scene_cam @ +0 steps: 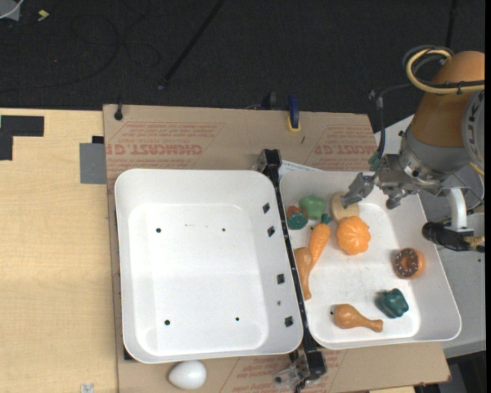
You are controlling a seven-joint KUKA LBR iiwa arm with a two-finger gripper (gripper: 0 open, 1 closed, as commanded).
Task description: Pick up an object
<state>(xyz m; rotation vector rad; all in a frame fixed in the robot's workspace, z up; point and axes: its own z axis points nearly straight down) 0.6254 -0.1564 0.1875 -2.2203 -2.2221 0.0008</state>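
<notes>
The right bin (436,300) holds several toy foods. An orange pumpkin (353,236) lies near its middle, with a carrot (318,241) to its left. A green piece (313,206) and a red and green piece (296,217) sit by the divider. A brown donut (408,262), a dark green lump (392,303) and an orange drumstick shape (357,318) lie toward the front. My gripper (375,194) hovers over the bin's back part, just above and right of the pumpkin. It is open, with nothing between its fingers.
The left bin (196,277) stands beside the right one, black clips along the shared rim. A white egg (186,374) lies outside, in front of the left bin. Another orange piece (301,270) rests against the divider. The arm's orange band (442,113) rises at the right.
</notes>
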